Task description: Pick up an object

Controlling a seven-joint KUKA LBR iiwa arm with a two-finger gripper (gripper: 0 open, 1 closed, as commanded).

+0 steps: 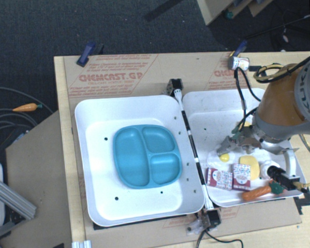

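Note:
My gripper (232, 141) hangs low over the middle of the right bin (211, 110), reaching in from the right on the grey and orange arm (278, 106). Just below it lies a small yellow piece (224, 157). To the right of that piece is a larger pale yellow round thing (251, 164). Two red and white cartons (220, 178) (242, 174) lie side by side near the bin's front wall. An orange carrot (256, 194) with a green end rests along the front edge. Nothing shows between the gripper's tips.
The left bin (93, 129) holds a blue divided plate (146, 155) at its middle. A black hinge strip (189, 137) runs between the two bins. Outside the bench at the far left, another orange carrot (25, 107) lies near cables.

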